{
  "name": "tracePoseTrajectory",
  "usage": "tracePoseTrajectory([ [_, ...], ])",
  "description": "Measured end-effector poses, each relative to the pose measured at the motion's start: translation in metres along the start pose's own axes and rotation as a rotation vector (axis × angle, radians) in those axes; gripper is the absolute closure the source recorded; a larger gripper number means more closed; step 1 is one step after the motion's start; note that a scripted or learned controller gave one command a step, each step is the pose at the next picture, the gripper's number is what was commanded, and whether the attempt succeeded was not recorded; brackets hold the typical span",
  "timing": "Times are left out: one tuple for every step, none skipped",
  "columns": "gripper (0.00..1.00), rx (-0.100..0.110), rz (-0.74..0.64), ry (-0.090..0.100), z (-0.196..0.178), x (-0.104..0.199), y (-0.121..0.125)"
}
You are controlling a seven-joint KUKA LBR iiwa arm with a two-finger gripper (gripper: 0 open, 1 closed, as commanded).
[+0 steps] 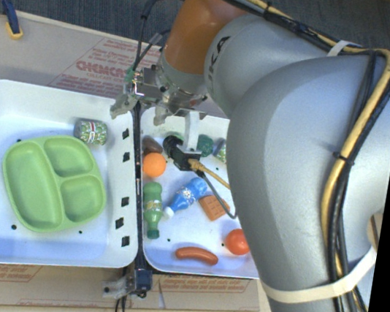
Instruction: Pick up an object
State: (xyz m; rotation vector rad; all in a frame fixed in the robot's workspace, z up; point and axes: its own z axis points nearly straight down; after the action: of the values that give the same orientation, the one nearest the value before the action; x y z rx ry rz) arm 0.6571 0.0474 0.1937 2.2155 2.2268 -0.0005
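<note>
Brown cardboard (64,55) underlies two white bins (12,95); gripper (142,109) spread apart, pinching nothing, above their divider

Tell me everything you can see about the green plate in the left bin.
The green plate is pale lime green and looks like smooth plastic. It is rounded, with a raised rim and three compartments: one long at its left, two smaller at its right, and nothing lies in them. It lies flat and upright on the floor of the left bin, toward its lower left. A small green can lies just above its upper edge; whether they touch is unclear.
</note>
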Motion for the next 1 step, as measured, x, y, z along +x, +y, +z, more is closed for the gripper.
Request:
tracePoseTrajectory([
  [0.0, 0.005, 0.001, 0.001, 0.0017, -0.061, -0.0041],
])
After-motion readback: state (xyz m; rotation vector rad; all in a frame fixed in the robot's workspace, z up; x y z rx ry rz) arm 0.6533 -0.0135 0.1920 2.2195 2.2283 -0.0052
